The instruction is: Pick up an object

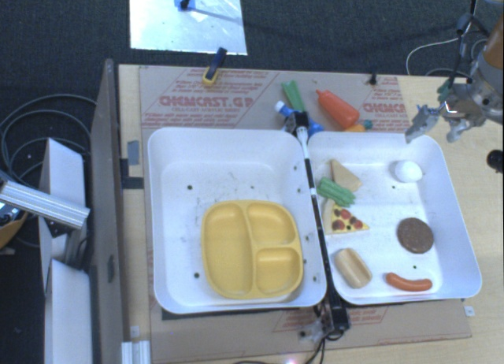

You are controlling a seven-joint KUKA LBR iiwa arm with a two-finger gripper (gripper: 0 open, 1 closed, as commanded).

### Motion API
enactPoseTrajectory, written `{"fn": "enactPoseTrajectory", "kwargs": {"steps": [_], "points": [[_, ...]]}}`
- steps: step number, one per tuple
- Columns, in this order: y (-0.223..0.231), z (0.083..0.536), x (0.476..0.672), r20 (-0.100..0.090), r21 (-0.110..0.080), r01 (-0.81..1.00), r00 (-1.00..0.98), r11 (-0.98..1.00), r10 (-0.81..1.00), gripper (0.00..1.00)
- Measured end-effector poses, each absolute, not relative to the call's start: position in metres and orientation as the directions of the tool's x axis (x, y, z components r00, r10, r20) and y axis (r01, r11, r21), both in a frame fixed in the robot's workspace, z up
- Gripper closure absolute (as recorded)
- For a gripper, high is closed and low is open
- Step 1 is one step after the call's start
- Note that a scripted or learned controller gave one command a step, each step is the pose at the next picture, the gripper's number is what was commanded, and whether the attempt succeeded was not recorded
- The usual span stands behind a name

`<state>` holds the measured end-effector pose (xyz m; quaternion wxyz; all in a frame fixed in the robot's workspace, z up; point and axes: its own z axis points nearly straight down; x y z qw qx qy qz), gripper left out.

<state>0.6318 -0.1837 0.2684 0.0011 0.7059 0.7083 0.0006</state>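
Camera view: egg [407, 171] beside claw [439, 124]

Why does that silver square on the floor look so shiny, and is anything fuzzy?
In the camera view, the silver sheet bounces light straight back as pale glare; the gripper at the right looks a bit soft and smeared; the toy food, like the egg, casts only faint shadows in the right bin.

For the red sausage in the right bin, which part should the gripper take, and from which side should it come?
Probably the middle of the red sausage, coming from straight above with the gripper closing across its narrow width. It lies flat and long, left to right, near the right bin's front wall, with free floor around it.
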Motion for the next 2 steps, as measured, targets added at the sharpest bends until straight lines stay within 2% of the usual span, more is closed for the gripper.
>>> {"fn": "enactPoseTrajectory", "kwargs": {"steps": [1,2], "points": [[-0.137,0.134,0.665,0.004,-0.007,1.000,-0.009,0.009,1.000,0.00],[-0.094,0.094,0.598,0.000,-0.001,1.000,-0.001,0.001,1.000,0.00]]}}
